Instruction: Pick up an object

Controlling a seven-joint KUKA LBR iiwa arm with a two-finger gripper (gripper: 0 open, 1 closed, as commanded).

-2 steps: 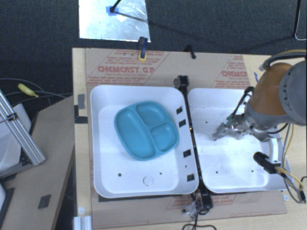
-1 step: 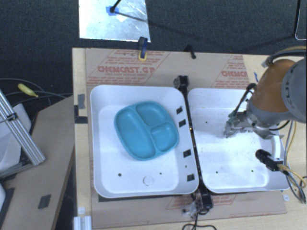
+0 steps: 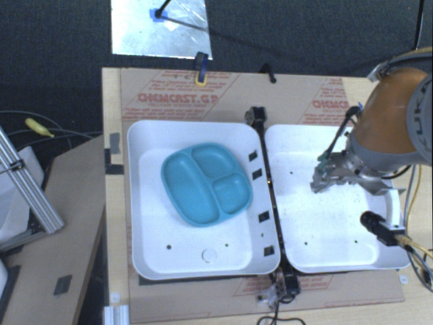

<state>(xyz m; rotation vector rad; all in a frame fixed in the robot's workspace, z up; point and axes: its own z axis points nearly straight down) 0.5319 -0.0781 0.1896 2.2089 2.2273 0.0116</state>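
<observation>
While the gripper (image 3: 323, 179) hangs over the right bin (image 3: 298, 249), its finger state cannot be told. A blue divided plate (image 3: 205, 183) lies in the left bin (image 3: 145, 181), well apart. Cardboard (image 3: 223, 90) underlies both bins.

A robot arm (image 3: 396, 124) made of smooth, rounded segments. Its widest visible part is a broad band of matte orange-brown, curved like a barrel. Below that band sits a grey collar, lighter along its lower rim. A thin dark cable (image 3: 340, 135) runs along the arm's side from the orange band down toward the tip. The tip carries a small grey metal pincer (image 3: 323, 179), angular and cluttered with little mechanical parts, too small to make out in detail. A black, rounded cylindrical piece (image 3: 377, 226) and a white bracket (image 3: 394, 207) sit beneath the grey collar.
</observation>
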